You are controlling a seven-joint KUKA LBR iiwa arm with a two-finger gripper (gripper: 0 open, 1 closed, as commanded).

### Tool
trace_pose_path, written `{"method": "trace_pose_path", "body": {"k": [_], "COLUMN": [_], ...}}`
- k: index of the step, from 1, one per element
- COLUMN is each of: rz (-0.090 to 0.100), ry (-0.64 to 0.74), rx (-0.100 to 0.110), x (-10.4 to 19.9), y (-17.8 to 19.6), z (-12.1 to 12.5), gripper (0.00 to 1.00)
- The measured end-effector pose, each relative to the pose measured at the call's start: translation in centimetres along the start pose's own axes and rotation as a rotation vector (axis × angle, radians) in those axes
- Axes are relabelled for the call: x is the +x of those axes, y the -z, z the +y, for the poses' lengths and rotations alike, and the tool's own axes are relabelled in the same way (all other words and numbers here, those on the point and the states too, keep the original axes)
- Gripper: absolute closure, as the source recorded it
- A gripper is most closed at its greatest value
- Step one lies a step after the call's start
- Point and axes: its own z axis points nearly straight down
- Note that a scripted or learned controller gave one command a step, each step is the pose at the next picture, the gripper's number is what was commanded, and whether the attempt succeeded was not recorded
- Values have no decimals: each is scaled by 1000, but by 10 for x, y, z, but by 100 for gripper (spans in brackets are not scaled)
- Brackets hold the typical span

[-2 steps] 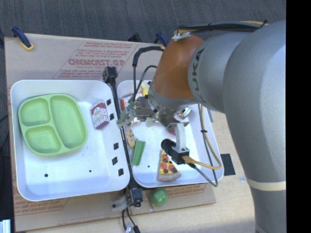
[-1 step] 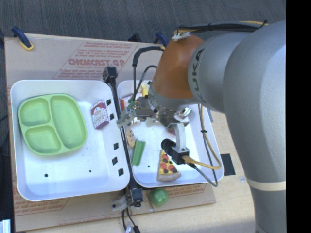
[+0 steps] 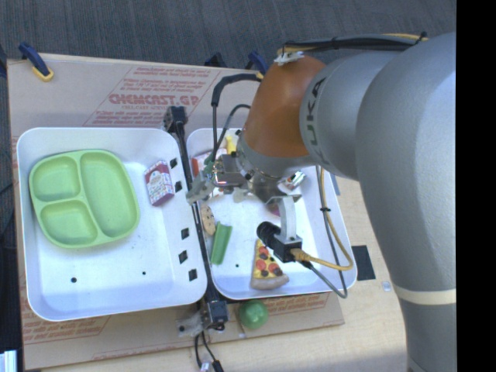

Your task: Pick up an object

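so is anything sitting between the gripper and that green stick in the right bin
Nothing visible lies in the gap. The gripper hangs over the right bin at its left wall, and the green stick lies just below it in the view, with a small tan piece beside the stick's upper end.

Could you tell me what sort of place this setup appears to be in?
Probably a robotics lab: a robot arm over two white bins holding toy food like a pizza slice, on clamped cardboard.

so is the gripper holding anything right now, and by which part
It cannot be told. The gripper sits low over the right bin, tucked under the arm's orange band, and no object shows between its tips. The pizza slice and green stick lie loose nearby.
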Motion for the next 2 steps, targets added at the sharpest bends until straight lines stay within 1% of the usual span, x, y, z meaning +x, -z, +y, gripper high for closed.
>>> {"method": "trace_pose_path", "body": {"k": [2], "rz": [0], "ry": [0], "rx": [0], "x": [0], "y": [0], "z": [0], "gripper": [0]}}
